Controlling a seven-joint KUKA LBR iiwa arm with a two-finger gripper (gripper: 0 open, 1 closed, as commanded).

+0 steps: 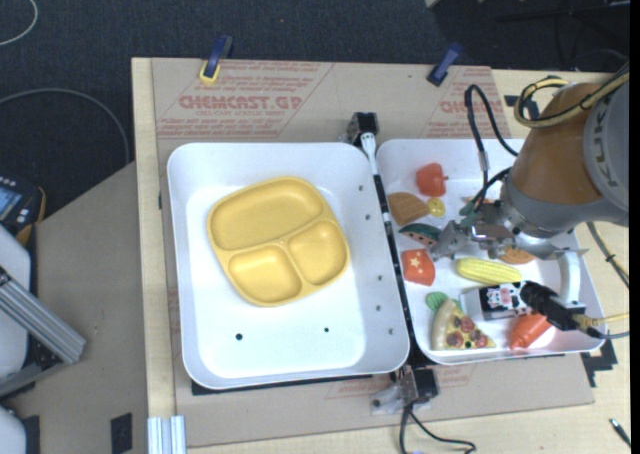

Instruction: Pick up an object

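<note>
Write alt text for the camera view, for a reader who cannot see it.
A grey and orange robot arm reaches from the right over the right bin, its gripper low among toy foods: corn cob, pizza slice, red pepper. The left bin holds a yellow divided plate.

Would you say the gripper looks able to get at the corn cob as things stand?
Probably yes. The gripper hangs in the right bin just above the corn cob, which lies uncovered with nothing stacked on it, though the strawberry and other toys sit close by.
</note>
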